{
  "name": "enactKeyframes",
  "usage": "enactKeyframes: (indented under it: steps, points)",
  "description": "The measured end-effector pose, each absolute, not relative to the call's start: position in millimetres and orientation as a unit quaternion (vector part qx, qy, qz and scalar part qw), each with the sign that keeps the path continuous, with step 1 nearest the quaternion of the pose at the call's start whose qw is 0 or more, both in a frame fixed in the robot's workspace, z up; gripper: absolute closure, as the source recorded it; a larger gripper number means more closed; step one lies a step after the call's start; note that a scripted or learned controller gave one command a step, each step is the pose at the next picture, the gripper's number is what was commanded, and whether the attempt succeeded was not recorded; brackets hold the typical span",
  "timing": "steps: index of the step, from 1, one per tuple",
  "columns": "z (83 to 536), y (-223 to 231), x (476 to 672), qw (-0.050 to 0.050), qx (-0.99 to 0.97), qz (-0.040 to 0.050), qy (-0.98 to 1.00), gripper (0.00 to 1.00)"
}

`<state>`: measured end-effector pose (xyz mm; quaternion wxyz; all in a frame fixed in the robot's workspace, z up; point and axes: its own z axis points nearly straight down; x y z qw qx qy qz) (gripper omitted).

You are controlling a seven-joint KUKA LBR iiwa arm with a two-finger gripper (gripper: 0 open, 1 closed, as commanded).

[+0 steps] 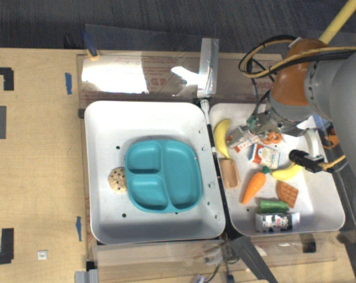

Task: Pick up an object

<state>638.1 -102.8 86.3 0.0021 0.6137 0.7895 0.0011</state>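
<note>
**Hovering over the cluttered right bin**

Reaching in low, the gripper (252,130) sits among small packets (266,152) at the far end of the right bin (334,208). Nothing visibly sits between its tips. A banana (222,137) lies just left of it; a carrot (254,186) lies nearer the camera, likely easier pickings.

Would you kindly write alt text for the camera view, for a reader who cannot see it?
A grey robot arm reaches over the right white bin of toy food, its claw near a banana. The left bin holds a teal divided plate and a cookie.
</note>
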Motion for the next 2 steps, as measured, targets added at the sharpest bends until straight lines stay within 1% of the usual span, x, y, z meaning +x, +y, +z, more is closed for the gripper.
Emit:
enactKeyframes:
  steps: [1, 2]
  points:
    - [97.5, -101.8, 639.4, 0.004, 0.613, 0.0015, 0.79, 1.0]
    - [189.7, -87.3, 606.9, 0.005, 0.614, 0.0028, 0.79, 1.0]
